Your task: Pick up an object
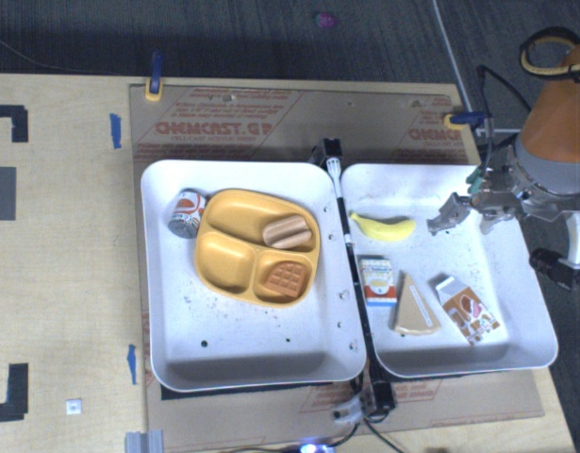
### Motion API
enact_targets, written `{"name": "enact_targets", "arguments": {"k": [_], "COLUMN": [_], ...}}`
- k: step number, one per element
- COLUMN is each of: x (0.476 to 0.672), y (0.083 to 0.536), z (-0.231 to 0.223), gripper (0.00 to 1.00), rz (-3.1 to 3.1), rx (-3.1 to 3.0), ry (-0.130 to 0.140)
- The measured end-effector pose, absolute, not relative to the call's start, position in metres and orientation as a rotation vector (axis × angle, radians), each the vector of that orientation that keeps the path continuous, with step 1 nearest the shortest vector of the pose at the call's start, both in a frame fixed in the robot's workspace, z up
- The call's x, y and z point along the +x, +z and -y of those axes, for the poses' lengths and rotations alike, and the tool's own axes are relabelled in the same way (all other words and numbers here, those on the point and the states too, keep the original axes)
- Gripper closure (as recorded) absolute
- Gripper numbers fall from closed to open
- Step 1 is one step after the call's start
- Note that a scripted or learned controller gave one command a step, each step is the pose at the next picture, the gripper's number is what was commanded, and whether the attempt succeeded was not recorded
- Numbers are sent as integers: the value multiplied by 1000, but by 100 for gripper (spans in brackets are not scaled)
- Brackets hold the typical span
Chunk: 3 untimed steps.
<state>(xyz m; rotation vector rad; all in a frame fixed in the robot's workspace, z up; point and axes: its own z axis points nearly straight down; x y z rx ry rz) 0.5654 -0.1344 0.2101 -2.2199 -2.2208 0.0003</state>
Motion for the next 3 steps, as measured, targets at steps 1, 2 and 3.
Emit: {"name": "enact_targets", "arguments": {"k": [1,2,3], "x": [533,484,485], "y": [94,90,101], "z": [163,146,150], "gripper": [0,0,100], "rz": [2222,2234,2236], "rx": [-2224,-2233,-2249], "ry": [-1,-12,-10]}}
